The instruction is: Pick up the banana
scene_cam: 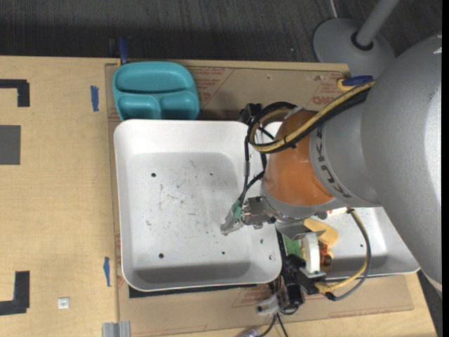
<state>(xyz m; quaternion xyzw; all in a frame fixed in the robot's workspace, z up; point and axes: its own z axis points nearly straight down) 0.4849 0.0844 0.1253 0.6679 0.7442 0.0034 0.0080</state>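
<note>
The arm's orange band [302, 177] and grey wrist hang over the near-left corner of the right bin [396, 258], and most of that bin lies beneath them. A pale yellow shape, most likely the banana [320, 230], peeks out from under the wrist. It lies in the right bin close to the wall it shares with the left bin [140, 188], with a small red, white and green object [312, 255] just beside it that I cannot identify. The end effector [242, 217] shows as a bit of grey and green hardware jutting from under the band toward the left bin, and I cannot tell whether it is spread or closed, nor whether anything is in it. The step in hand looks like the approach and grasp. To do it well, the end effector should be centred over the banana's thick middle, not its tip, and should close across the short width. It should keep clear of the bin wall and of the neighbouring object, so that neither gets pinched along with the fruit. The black and yellow cables [270, 135] looped by the wrist need slack during any lift. The teal tray [156, 90] on the tabletop [56, 188] sits well apart and poses no trouble.
</note>
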